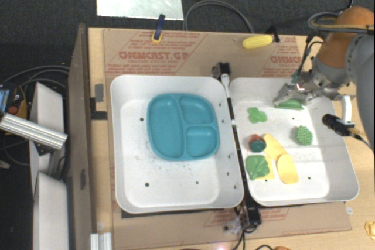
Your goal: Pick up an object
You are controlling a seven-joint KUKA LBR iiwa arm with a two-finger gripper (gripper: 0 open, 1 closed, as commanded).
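Hand [291, 96] above green piece [289, 105] (others lie well apart).

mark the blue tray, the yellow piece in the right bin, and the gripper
blue tray [182, 127]: camera view, left bin, on the middle divider.
yellow piece [286, 168]: camera view, on its broad lower end.
gripper [295, 95]: camera view, between its fingertips, over a green item.

Tool [291, 95] sat low over the right bin's [334, 184] far end, directly over a flat green piece [289, 105]. Just below-left of it: small green item [256, 115]. Further toward the near side, a green knobbly ball [303, 135], red piece [256, 141], yellow pieces [281, 161] and green leafy piece [257, 166] crowded the floor. Open floor lay in the bin's near right corner. Left of the tool, the bin divider [233, 126] barred passage.
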